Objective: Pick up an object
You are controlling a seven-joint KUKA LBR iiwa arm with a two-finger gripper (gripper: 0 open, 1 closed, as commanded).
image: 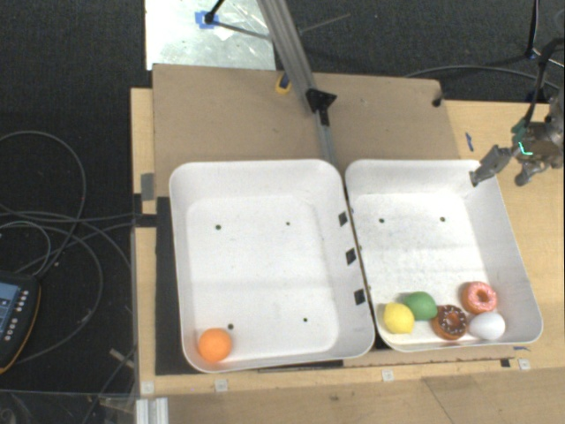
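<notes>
Overall, a label-by-label legend follows, running from the largest item to the smallest.

Desk (265,117): tan surface carrying two shallow white bins side by side; a grey pole crosses its far edge at a slant.

Left bin (265,173): holds one orange ball (214,344) in its near-left corner, well apart from everything else.

Right bin (424,173): five small items are crowded along its near edge, namely a yellow lemon (398,318), a green piece (421,305), a chocolate donut (450,322), a pink donut (478,297) and a white ball (487,327). Several of them touch.

Arm pose: the arm enters from the desk's right edge, with the wrist beside the far-right corner of the right bin. It appears raised above the rim rather than lowered into the bin.

End effector (501,166): two fingers are seen spread apart, so it reads as open, with nothing between them.

Step in hand (judgement): approach, before any descent; no object has been lifted.

Doing it well (judgement): the cluster at the near edge is the closest candidate, yet crowding risks the fingers landing on two items at once. An outer item, such as the pink donut or the white ball, should offer freer sides. Round pieces may roll, so a centred, vertical descent seems wise. The bin's near wall could block one finger.
</notes>
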